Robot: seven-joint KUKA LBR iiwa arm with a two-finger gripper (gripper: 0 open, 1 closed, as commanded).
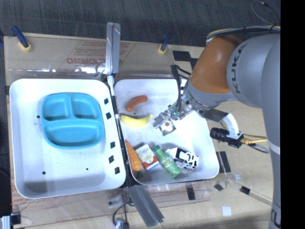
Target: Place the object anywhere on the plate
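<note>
The blue divided plate [72, 119] lies in the left bin [28, 175]. My gripper [165, 120] hangs over the middle of the right bin [202, 168], just right of the banana [136, 120]. A small white and red box [167, 127] sits between its fingertips, and the fingers are shut on it. The box looks lifted slightly above the bin floor. The plate is about two hundred pixels to the left of the gripper, beyond the wall between the bins.
In the right bin lie a sausage [137, 102], a carrot [134, 158], a red and white carton [147, 157], a green bottle [167, 161] and a black and white toy [186, 158]. A grey bar [113, 46] stands at the back, between the bins.
</note>
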